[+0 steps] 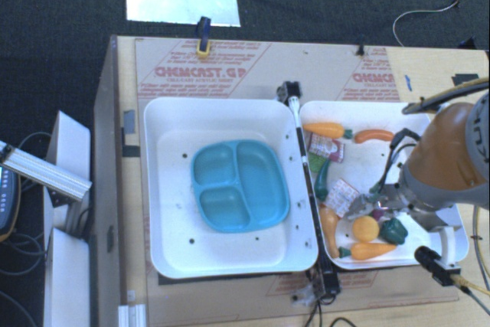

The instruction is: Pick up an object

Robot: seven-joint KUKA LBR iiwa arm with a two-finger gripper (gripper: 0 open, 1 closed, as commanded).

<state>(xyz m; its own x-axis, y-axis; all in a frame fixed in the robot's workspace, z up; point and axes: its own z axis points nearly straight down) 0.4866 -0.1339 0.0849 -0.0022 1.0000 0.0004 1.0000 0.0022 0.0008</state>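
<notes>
The claw (366, 204) hangs low in the crowded right bin (360, 112), just above a yellow ball (366, 229) near the bin's near edge; its spread cannot be told.

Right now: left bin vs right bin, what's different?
The left bin bears one blue divided plate; the right bin bears a jumble of small toy foods, including a carrot. The gripper hangs over the right bin, with none over the left bin. Both are shallow and white.
</notes>
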